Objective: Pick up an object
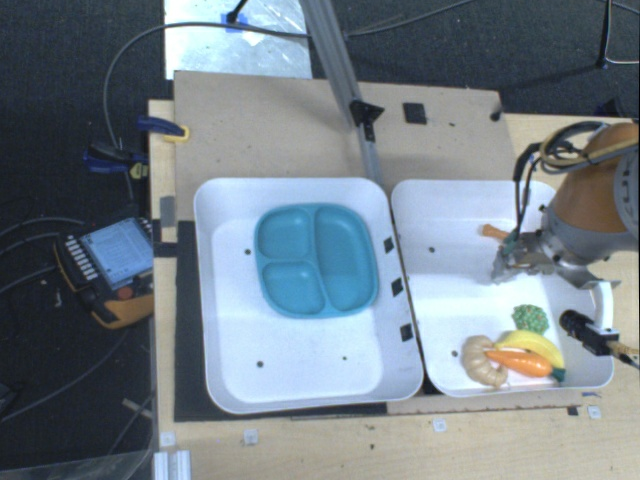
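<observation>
- White plastic makes up both shallow bins on the bench, which is topped with a tan board; the left bin and the right bin sit side by side, their inner rims touching.
- Blue and divided into three compartments, a plate lies in the upper middle of the left bin, with nothing on it.
- Toy food is clustered in the near right corner of the right bin: a beige knobbly piece like ginger, an orange carrot just beside it, a yellow banana touching the carrot from above, and a green broccoli-like piece just beyond the banana.
- A small orange item lies apart from that cluster, near the middle of the right bin — too small to name.
- Grey with an orange band, the arm reaches in from the right, over the right bin.
- Its claw hangs low over the bin floor, between the small orange item and the food cluster; whether its jaws are apart or closed I cannot tell, and nothing is seen in its grasp.
- Off the bench at the left, a device with a blue screen lies on the dark floor among cables.
</observation>
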Controlling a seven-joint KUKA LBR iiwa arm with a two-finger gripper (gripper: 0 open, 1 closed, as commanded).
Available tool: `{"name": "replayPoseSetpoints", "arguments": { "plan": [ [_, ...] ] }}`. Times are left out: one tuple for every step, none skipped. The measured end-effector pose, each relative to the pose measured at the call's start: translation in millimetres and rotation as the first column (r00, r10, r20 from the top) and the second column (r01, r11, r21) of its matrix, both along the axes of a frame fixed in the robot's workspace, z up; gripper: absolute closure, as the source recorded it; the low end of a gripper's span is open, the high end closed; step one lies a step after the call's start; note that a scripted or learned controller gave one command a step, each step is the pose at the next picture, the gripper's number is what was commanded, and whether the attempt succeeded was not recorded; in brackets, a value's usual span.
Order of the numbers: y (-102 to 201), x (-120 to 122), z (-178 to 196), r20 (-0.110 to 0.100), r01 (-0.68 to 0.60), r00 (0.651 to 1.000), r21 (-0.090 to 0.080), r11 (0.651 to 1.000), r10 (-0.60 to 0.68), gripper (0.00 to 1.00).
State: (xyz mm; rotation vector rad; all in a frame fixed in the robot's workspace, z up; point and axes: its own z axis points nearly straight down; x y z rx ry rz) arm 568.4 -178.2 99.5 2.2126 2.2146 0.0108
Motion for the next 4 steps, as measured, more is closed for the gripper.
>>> {"name": "replayPoseSetpoints", "arguments": {
  "plan": [
    [-3.0, 3.4, 44.0, -0.007, -0.004, 1.0, 0.001, 1.0, 0.004, 1.0],
    [-5.8, 1.2, 88.5, -0.007, -0.004, 1.0, 0.001, 1.0, 0.004, 1.0],
    [-5.9, 2.5, 123.3, -0.008, -0.006, 1.0, 0.002, 1.0, 0.006, 1.0],
    [53.7, 6.3, 115.9, -0.011, -0.009, 1.0, 0.004, 1.0, 0.01, 1.0]
  ]
}}
